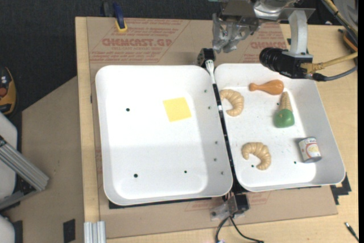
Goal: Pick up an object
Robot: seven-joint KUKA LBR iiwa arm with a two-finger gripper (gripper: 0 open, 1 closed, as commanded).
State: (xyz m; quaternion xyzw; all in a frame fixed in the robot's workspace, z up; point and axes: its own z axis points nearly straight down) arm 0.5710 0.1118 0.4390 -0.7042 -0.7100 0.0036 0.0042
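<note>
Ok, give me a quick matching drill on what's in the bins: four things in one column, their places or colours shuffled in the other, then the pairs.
Things:
1. yellow square
2. small can
3. drumstick
4. ice cream cone

Descriptions:
A. orange-brown, near the far edge of the right bin
B. green scoop on a tan cone
C. alone in the left bin
D. near the right bin's right edge, toward the front

Pairs: 1-C, 2-D, 3-A, 4-B
</note>
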